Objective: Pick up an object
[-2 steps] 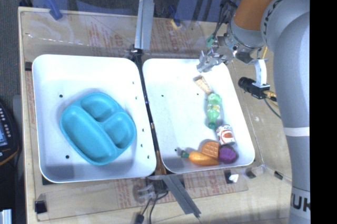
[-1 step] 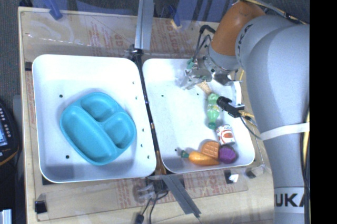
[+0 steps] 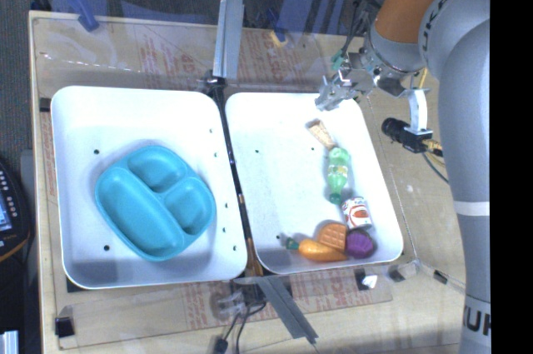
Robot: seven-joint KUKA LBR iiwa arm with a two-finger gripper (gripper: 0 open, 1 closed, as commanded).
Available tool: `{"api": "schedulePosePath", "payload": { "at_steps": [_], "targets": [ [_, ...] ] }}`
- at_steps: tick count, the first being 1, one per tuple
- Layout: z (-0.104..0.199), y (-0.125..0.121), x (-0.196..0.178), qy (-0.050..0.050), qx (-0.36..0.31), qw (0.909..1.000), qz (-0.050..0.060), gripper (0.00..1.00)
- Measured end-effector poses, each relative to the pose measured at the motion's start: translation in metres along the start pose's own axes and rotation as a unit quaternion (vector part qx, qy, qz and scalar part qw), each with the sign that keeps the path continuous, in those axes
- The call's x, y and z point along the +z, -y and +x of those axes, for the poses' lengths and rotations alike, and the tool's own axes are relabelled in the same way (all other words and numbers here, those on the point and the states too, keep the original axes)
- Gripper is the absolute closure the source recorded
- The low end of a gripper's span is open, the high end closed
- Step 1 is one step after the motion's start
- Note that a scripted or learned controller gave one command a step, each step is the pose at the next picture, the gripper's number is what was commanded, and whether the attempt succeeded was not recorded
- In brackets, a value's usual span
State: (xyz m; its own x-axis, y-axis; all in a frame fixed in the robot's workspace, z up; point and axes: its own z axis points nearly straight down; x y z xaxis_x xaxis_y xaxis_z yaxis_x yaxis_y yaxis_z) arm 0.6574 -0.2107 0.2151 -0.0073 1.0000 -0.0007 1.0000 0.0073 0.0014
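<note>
Above the right bin's (image 3: 250, 177) far rim hangs the claw (image 3: 336, 91), empty; its opening cannot be judged. Candidate objects, green bottle (image 3: 337, 172) included, lie clustered along the bin's right wall, presumably awaiting descent.

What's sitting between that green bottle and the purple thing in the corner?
In the camera view, a small red-and-white can lies between the green bottle and the purple piece.

Camera: fixed above my desk (image 3: 125, 52), looking down at a slant.
Covers: both bins (image 3: 75, 107).
Distance: seemingly moderate.
My arm (image 3: 454, 36): enters right.
</note>
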Motion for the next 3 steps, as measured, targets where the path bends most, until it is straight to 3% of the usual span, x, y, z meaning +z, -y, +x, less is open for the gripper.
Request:
{"api": "schedulePosePath", "payload": {
  "at_steps": [1,2,3],
  "targets": [
    [0.002,0.000,0.035,0.000,-0.001,1.0000,0.002,1.00],
    [0.004,0.000,0.122,-0.001,-0.002,1.0000,0.003,1.00],
    [0.003,0.000,0.001,0.000,0.000,1.0000,0.000,1.00]
  ]
}}
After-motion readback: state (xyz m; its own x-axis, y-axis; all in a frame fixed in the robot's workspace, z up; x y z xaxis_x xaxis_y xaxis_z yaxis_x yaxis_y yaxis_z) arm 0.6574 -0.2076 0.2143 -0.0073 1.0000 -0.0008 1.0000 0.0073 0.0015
